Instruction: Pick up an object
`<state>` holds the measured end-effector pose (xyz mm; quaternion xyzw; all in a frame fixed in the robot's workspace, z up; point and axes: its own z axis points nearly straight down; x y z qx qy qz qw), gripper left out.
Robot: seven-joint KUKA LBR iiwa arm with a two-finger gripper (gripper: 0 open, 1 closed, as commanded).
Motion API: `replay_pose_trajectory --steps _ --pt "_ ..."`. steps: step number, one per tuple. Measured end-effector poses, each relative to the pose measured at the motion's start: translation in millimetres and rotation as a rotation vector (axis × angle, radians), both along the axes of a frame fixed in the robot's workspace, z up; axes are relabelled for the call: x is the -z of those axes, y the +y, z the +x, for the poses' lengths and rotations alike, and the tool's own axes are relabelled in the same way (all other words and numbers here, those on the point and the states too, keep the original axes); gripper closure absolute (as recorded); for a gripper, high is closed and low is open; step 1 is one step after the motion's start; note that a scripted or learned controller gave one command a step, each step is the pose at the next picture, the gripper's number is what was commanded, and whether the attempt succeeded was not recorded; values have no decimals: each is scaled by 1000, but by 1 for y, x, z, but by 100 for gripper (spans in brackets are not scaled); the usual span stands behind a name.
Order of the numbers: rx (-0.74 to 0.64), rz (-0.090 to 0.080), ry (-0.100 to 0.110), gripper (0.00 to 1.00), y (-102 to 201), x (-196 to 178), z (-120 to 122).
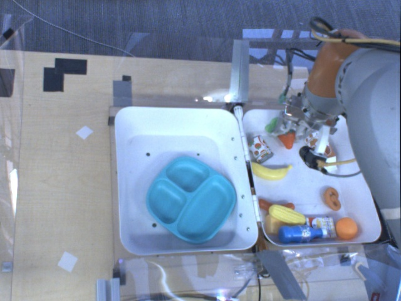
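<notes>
Below the two-finger gripper, state indeterminate, the right shallow white bin holds a yellow plastic banana; leftward, the left white bin contains a blue sectioned plate.

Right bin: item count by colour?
Right bin, under the gripper:
Yellow: 2, banana and corn
Orange: 2, orange fruit and carrot-like piece
Blue: 1, bottle
Green: 1, small piece
Brown: 1, pretzel-like piece
Red-and-white: 1, small can
Total: 8
</notes>
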<state>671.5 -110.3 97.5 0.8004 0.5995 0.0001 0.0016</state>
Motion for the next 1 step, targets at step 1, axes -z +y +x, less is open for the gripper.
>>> replay_pose_trajectory --steps 1 --pt "-38 2 -2 100 39 -115 -22"
